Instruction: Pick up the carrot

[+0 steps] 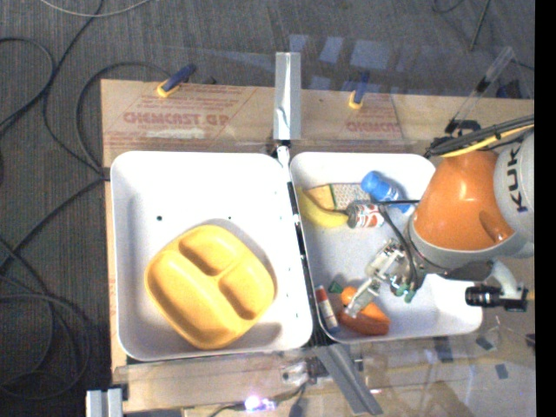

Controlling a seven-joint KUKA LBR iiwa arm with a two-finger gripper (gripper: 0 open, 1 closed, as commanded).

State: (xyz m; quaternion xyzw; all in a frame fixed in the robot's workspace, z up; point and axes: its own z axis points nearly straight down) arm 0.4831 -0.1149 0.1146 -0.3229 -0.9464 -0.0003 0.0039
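My orange band bulks nearest the lens, hanging over the right bin and hiding much of its floor. Below it my claw reaches down and left toward the bin's near corner. The carrot lies there, by the front wall, its tip right under my claw; I cannot tell whether my claw is spread or pinching it, so I won't claim a hold. A marker lies just beside the carrot against the dividing wall, which crowds any approach from that side. Farther back sit a banana, a can and a blue bottle, well apart from my target. The left bin holds a yellow tray, irrelevant here.
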